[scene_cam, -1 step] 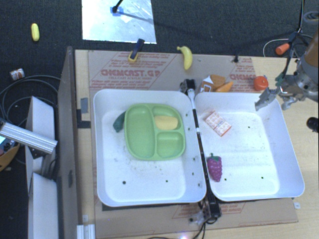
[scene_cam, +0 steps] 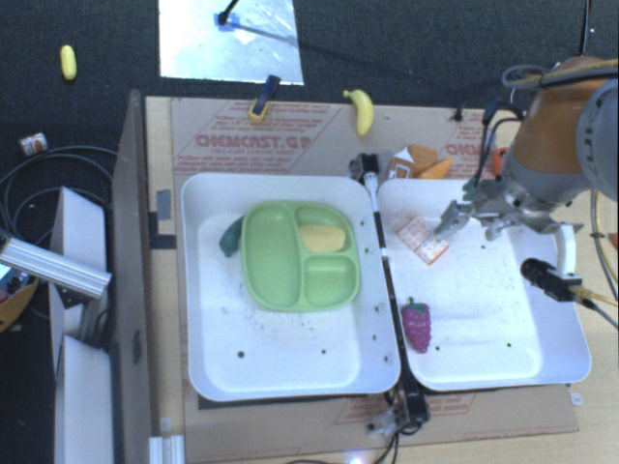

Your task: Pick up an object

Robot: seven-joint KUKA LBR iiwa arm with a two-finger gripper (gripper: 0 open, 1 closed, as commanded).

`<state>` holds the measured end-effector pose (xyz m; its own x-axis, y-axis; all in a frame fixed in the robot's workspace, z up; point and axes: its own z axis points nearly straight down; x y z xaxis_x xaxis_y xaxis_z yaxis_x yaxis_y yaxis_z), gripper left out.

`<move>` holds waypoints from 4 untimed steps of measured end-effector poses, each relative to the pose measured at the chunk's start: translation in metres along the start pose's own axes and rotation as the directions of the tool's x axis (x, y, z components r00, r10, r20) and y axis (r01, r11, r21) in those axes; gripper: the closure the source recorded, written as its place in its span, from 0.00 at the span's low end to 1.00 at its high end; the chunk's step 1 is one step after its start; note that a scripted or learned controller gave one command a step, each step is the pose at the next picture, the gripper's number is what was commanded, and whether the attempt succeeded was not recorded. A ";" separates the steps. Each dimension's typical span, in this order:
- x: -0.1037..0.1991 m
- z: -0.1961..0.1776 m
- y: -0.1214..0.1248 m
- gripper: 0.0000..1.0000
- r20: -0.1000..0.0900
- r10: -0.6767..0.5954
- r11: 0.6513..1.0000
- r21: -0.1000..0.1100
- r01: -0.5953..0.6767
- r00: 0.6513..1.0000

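In the right bin (scene_cam: pixel 542 356), a small pink and white checked block (scene_cam: pixel 424 240) lies near the back left. A purple bunch of grapes (scene_cam: pixel 417 325) rests by the bin's left wall. In the left bin (scene_cam: pixel 222 356), a green divided plate (scene_cam: pixel 290 269) holds a yellow piece (scene_cam: pixel 323 237) in its back right compartment. A dark green item (scene_cam: pixel 230 236) lies just left of the plate. My gripper (scene_cam: pixel 471 217) hangs over the back of the right bin, just right of the checked block, with nothing visibly held.
Behind the bins, a yellow banana (scene_cam: pixel 363 111) and an orange item (scene_cam: pixel 427 162) lie on the cardboard. A yellow and blue clamp (scene_cam: pixel 261 101) sits at the board's back edge. A black cable plug (scene_cam: pixel 547 280) hangs beside the arm over the right bin.
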<state>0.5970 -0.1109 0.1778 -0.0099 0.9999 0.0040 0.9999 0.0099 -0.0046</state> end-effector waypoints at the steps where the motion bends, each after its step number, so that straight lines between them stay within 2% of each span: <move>1: 0.006 0.099 0.015 0.00 0.003 0.004 1.000 -0.003 -0.004 1.000; 2: -0.019 0.093 0.017 0.00 0.005 0.010 1.000 -0.007 -0.010 1.000; 3: -0.052 0.093 0.007 0.00 0.005 0.011 1.000 -0.006 -0.011 1.000; 4: 0.030 0.085 -0.041 0.00 0.000 0.001 1.000 -0.002 -0.001 1.000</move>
<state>0.5554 -0.0808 0.0927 -0.0084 1.0000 0.0039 1.0000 0.0084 -0.0028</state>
